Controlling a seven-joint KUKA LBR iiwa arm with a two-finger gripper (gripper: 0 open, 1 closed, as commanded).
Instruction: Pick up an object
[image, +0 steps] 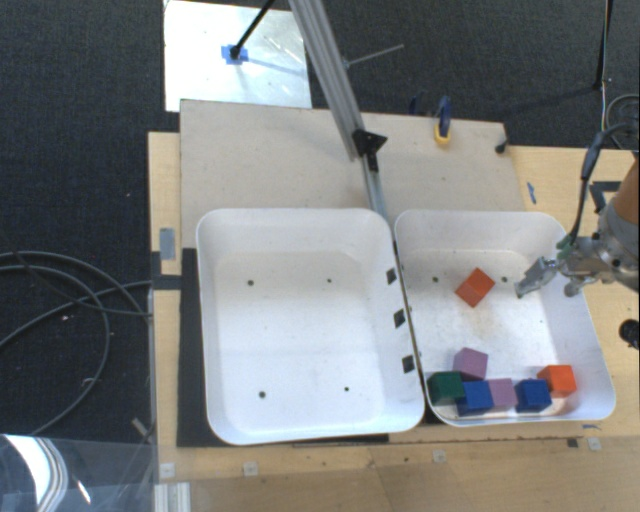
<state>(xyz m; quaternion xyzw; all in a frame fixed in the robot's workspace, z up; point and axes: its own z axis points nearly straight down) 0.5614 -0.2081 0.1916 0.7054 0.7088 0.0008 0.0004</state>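
Lining up on the lone orange block (475, 287) in the right bin (600, 370).
My gripper (548, 278) hangs just right of that block, fingers spread and empty; I'd centre over it, then descend straight, since the clustered blocks (500, 390) sit well below it.

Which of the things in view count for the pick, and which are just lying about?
For the job:
gripper at the right bin's right edge
lone orange block
purple block
green block
blue blocks
second orange block

Lying about:
left bin
black cables
yellow clamp
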